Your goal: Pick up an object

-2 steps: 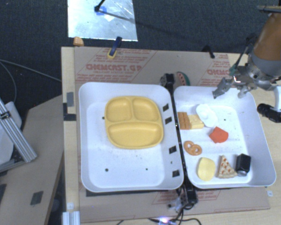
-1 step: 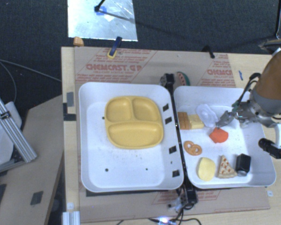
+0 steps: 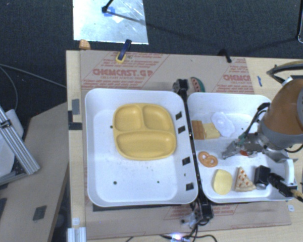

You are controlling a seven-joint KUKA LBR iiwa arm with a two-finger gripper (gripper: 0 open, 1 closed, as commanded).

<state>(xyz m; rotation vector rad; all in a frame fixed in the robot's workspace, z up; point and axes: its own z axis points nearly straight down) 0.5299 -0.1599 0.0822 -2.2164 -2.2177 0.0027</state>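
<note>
- Brown printed board [image 3: 156, 69] covers the bench and bears two white bins side by side; the left bin [image 3: 136, 185] holds a yellow divided plate [image 3: 144, 131]; the right bin [image 3: 237, 105] holds the small things I may pick from.
- My claw [image 3: 229, 153] hangs low over the middle of the right bin, reaching in from the right and pointing left; whether it is open or closed I cannot tell from this slant; nothing shows gripped in it.
- The pretzel [image 3: 208, 159] lies flat just left of the claw's tip; I judge it the object to go for.
- To do this well I would centre over the pretzel, come straight down and close across its narrow width; it looks thin and lies flat on the bin floor, so a shallow grab may skid over it.
- The neighbours leave fair room: a tan wafer [image 3: 204, 130] on the far side, a pale yellow lump [image 3: 222, 181] on the near side, a pizza slice [image 3: 244, 179] just right of that lump, a clear crumpled piece [image 3: 223, 123] beside the wafer; none touches the pretzel.
- Dark carpet [image 3: 30, 34] surrounds the bench; a silvery sheet [image 3: 111, 14] lies on it at the far side; a metal frame [image 3: 10, 140] stands at the left.
</note>
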